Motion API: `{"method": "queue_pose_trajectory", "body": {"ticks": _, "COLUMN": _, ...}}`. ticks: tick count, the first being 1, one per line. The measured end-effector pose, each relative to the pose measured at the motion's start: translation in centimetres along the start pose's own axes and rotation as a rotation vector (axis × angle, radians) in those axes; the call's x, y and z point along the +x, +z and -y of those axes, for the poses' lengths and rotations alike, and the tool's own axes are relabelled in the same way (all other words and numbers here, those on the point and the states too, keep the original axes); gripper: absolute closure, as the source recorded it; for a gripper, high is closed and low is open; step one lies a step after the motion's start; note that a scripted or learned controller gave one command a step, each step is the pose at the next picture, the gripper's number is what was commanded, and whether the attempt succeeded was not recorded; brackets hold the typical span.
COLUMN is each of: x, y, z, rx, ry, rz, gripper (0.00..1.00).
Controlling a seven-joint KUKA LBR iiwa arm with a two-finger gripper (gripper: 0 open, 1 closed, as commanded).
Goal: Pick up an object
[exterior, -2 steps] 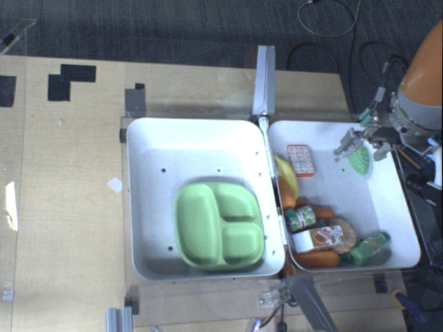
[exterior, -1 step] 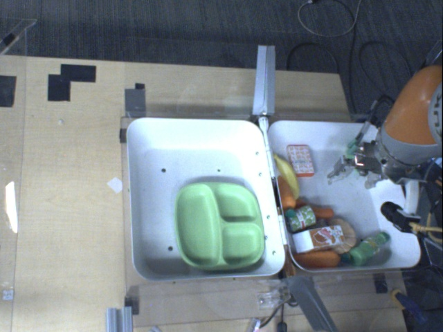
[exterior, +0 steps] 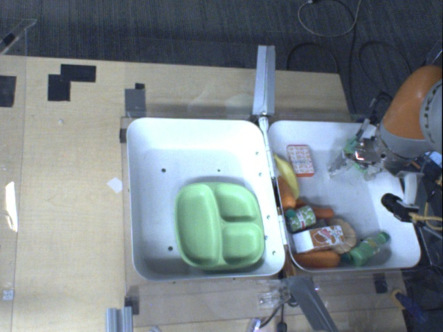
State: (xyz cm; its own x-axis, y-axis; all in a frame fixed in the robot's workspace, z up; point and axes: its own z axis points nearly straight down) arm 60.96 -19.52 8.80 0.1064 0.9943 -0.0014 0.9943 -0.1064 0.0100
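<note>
Your claw [exterior: 354, 159] is hovering over the right bin [exterior: 325, 138], can't tell if it's open. The small card box [exterior: 300, 160] is sitting nearby, looking light and stiff; I'd pinch its long edges.

Claw [exterior: 356, 154] too blurred to read, arm [exterior: 414, 113] cut off at right edge, orange items [exterior: 317, 259] half buried under packets.

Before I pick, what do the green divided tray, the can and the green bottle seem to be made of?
Green divided tray: likely molded plastic, matte, going by its uniform color and soft rounded edges. Can: probably metal under a printed green label, judging by its cylinder shape; too small to be sure. Green bottle: looks like translucent plastic with a slight sheen, though blur leaves it open.
</note>
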Motion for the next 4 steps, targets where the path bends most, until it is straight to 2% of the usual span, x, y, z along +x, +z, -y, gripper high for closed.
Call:
{"method": "queue_pose_trajectory", "body": {"ticks": 1, "x": 0.2, "y": -1.3, "z": -0.3, "rx": -0.007, "ry": -0.002, "rz": -0.002, "gripper": 1.0}}
{"method": "queue_pose_trajectory", "body": {"ticks": 2, "x": 0.5, "y": -4.9, "z": 7.0, "rx": 0.005, "ry": 0.138, "rz": -0.001, "gripper": 1.0}}
{"method": "queue_pose_trajectory", "body": {"ticks": 3, "x": 0.8, "y": -2.7, "z": 3.4, "rx": 0.006, "ry": 0.398, "rz": 0.0, "gripper": 1.0}}
{"method": "queue_pose_trajectory", "body": {"ticks": 4, "x": 4.7, "y": -15.0, "z": 2.6, "rx": 0.004, "ry": 0.542, "rz": 0.0, "gripper": 1.0}}
